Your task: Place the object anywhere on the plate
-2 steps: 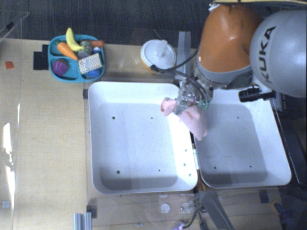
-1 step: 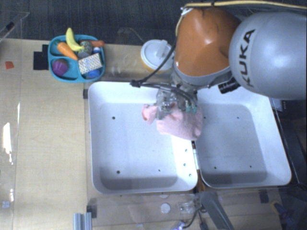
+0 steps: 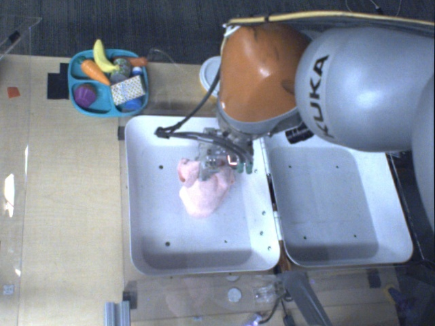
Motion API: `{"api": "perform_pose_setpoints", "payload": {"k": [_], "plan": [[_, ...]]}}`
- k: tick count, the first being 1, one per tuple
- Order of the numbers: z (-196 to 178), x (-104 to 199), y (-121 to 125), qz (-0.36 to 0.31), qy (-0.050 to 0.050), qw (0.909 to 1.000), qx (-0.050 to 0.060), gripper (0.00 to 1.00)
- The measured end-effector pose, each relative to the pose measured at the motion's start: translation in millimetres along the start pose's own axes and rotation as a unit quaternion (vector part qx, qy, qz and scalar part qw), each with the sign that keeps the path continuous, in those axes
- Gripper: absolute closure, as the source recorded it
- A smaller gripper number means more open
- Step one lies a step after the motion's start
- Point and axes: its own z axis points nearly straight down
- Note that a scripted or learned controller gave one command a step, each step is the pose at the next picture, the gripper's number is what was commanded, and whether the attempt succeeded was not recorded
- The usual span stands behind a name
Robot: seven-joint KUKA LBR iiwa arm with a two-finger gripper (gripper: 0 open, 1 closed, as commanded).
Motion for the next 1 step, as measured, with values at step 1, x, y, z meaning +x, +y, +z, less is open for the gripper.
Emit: {"api": "perform_pose_setpoints", "payload": {"k": [1], "plan": [[-0.3, -0.2, -0.2, 0.000, 0.000, 1.0000, 0.000, 0.00]]}}
